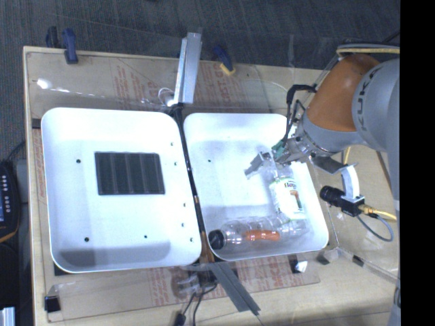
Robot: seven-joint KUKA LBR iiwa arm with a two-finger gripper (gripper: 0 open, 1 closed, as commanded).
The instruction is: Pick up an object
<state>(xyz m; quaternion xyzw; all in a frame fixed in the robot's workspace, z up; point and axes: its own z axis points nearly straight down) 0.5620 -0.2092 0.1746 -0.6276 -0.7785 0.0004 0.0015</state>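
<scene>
One fixed camera above my bench (41, 73), looking down at a slant; both white bins (61, 182) framed; my arm (353, 107) enters right.

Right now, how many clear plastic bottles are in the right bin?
2. One clear bottle with a black cap and orange label lies along the right bin's near wall. The other bottle, white-labelled, lies by the far-right wall under the gripper.

Glossy white plastic bins (109, 124); clear plastic bottles (255, 234) (shiny); pale wooden bench (34, 87).
</scene>
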